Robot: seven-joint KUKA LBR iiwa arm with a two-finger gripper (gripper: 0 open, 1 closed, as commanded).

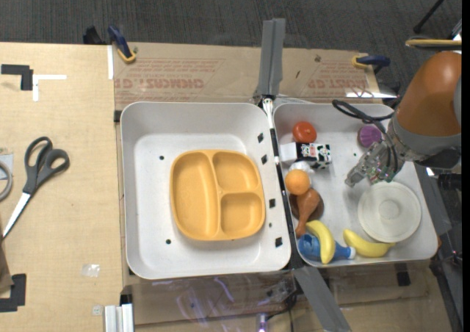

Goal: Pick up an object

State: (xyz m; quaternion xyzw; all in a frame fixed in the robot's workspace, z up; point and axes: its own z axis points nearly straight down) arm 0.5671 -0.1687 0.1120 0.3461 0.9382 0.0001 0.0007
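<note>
Camera view: hand hovers just above round white bowl, grip state unclear. Curved yellow banana touches bowl's lower edge; purple ball farther up.

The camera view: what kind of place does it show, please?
Most likely a robotics lab bench set up for grasping trials. A robot arm reaches over two white bins, one with a yellow divided plate, the other with toy food such as a banana. Clamps hold cardboard at the back.
</note>
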